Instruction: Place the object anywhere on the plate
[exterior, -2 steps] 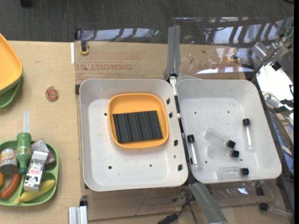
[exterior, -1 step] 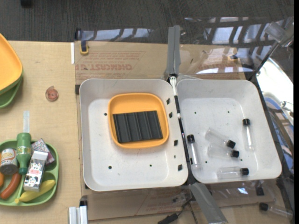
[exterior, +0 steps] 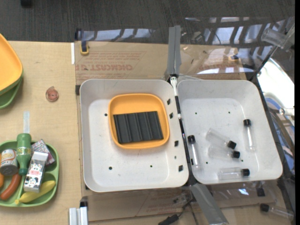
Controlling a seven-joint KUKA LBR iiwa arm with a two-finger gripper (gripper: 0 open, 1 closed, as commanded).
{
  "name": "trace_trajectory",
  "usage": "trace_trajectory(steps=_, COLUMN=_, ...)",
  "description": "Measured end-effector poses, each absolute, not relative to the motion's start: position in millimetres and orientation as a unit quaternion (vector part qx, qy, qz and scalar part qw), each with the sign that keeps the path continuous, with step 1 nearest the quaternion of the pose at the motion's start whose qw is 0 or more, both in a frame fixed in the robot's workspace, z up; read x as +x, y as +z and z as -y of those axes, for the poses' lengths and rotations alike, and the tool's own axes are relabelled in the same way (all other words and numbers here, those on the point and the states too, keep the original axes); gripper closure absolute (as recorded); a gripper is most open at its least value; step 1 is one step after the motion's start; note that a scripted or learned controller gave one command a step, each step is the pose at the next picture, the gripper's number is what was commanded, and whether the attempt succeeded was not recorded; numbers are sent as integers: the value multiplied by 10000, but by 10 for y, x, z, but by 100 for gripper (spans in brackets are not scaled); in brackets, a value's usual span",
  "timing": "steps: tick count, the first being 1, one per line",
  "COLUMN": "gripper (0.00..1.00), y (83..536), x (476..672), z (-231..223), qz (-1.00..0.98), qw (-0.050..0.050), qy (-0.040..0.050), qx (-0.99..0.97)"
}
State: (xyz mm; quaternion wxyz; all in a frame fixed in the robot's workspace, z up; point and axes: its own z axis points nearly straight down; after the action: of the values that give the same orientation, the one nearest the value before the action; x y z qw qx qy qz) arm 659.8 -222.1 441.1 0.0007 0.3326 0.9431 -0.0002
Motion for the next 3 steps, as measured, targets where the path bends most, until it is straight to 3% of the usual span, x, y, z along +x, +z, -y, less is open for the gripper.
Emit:
trace_trajectory(steps=1, gripper=100, y=4241, x=6542, z=2220, qz=-9807, qw=9, qy=1, qx=1953)
trace_trajectory(steps=2, gripper=100, y=4422, x=6452, z=2220, qz=-9998, qw=25, qy=1, qx=196)
trace_trajectory(steps=3, gripper=100, y=4419, x=6540, z=2214, qz=-9960, qw=25, qy=1, qx=-889)
